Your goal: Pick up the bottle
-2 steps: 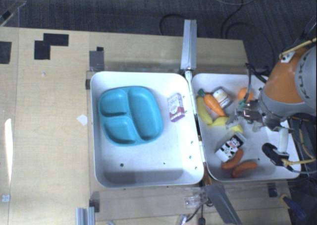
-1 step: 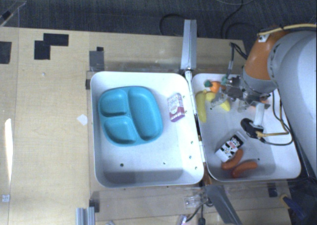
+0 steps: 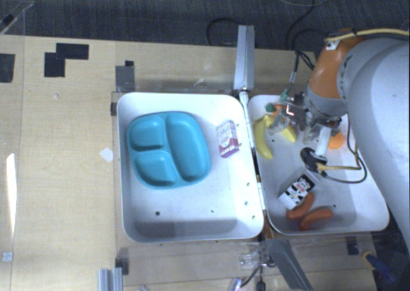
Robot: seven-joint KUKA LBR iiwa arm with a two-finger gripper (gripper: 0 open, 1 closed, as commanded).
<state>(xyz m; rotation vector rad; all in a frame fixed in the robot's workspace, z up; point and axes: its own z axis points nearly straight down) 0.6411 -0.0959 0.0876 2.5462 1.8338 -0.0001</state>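
Note:
A small clear bottle [image 3: 277, 123] with an orange and green top lies at the back left of the right bin [image 3: 359, 219], next to a yellow banana [image 3: 261, 139]. My gripper [image 3: 286, 114] hangs low right over the bottle, reaching in from the right. The wrist hides part of the bottle, and I cannot see whether anything sits in the gripper.
Also in the right bin are a black-and-white patterned box [image 3: 298, 190], two reddish sausages [image 3: 309, 213] near the front and an orange piece [image 3: 337, 142] by the wrist. The left bin [image 3: 186, 219] holds a blue divided plate [image 3: 168, 149] and a small purple carton [image 3: 227, 139].

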